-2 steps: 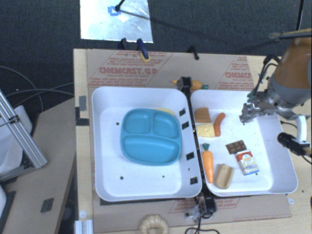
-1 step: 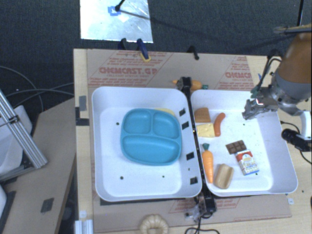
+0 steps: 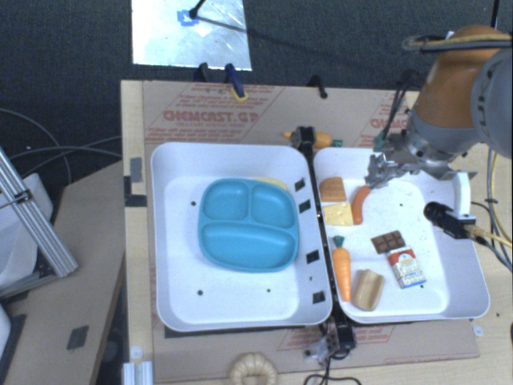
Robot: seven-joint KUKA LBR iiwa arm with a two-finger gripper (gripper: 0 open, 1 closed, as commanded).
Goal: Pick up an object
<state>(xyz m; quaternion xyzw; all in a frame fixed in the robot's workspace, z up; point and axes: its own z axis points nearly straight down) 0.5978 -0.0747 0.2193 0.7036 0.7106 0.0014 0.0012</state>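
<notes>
The grey two-finger gripper (image 3: 378, 172) hovers low over the right white bin (image 3: 469, 291). Its tips touch the slim orange-red sausage (image 3: 358, 204). Open or closed, I cannot tell.

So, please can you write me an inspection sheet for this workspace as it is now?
Surface: cardboard-covered bench bearing left bin and right bin, side by side.
Job's things: in the right bin, bread slice, cheese slice, sausage, carrot, chocolate piece, small carton, tan roll.
Clutter: blue divided plate in the left bin.
Grippers: end effector low over the right bin's far side, near the sausage; finger state unclear.
Cables: black cables on the floor at left.
Surroundings: shiny sheet beyond the bench.
</notes>
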